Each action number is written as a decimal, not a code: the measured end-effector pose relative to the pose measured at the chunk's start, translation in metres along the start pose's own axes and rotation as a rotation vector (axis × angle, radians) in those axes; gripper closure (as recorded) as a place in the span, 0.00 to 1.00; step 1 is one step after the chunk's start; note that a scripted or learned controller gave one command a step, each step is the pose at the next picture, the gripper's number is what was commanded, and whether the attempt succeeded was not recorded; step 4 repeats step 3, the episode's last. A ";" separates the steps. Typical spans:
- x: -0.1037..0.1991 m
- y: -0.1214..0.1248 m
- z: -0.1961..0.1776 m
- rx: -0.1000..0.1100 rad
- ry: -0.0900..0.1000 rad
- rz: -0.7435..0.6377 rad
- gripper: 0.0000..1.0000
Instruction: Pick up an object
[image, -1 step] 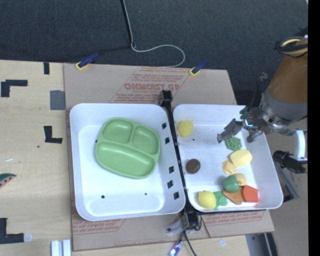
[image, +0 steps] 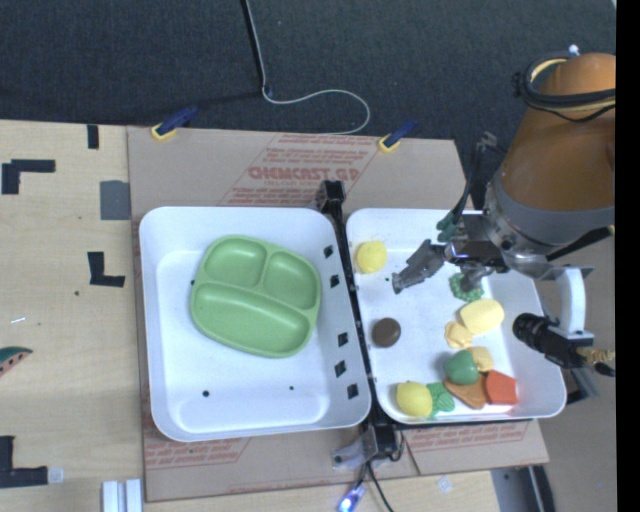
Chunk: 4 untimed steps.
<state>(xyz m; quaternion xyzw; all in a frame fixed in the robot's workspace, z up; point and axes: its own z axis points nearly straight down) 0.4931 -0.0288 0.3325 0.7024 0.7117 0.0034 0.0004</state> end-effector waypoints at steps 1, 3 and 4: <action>-0.006 0.000 -0.005 0.008 -0.004 0.010 1.00; 0.090 -0.008 -0.046 0.006 -0.004 0.009 1.00; 0.090 -0.008 -0.046 0.006 -0.004 0.009 1.00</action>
